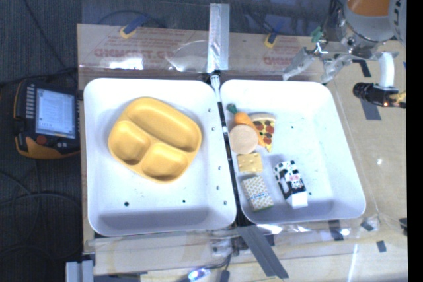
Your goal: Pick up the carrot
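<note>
Lying in the right bin (344,142) near its upper left corner, the carrot (241,118) touched a round tan piece (242,139) just below it, with a pizza slice (265,129) at its right side. The gripper (316,65) hung above the bin's far rim, apart from the carrot, and its fingers stood spread and held nothing. The left bin (99,208) carried a yellow divided plate (154,139).

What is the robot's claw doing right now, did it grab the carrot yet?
Gripper: up above the right bin's far edge, not holding anything; open or closed cannot be told.
Carrot: lying in the right bin, not picked up yet.
</note>
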Robot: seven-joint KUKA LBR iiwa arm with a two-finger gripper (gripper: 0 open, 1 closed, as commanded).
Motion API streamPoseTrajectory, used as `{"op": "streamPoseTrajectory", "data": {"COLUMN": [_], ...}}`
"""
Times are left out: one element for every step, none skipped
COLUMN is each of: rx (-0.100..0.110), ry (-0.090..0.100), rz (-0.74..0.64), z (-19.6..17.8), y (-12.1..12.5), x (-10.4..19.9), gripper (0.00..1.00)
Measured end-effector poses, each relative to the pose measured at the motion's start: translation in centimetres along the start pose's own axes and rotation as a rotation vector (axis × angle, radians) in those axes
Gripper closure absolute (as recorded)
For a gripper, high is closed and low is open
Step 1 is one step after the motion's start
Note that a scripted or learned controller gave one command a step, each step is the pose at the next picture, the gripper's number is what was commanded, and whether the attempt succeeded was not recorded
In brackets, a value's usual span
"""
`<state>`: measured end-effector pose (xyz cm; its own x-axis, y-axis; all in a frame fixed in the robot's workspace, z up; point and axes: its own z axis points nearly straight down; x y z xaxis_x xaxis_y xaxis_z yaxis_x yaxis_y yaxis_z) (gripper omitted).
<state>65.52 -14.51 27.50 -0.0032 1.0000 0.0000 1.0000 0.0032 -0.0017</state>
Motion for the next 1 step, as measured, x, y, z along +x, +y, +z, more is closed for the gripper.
{"op": "streamPoseTrajectory", "data": {"rx": [0.0], "ry": [0.0], "rz": [0.0], "z": [0.0], "y": [0.0], "x": [0.0], "gripper": [0.0]}}
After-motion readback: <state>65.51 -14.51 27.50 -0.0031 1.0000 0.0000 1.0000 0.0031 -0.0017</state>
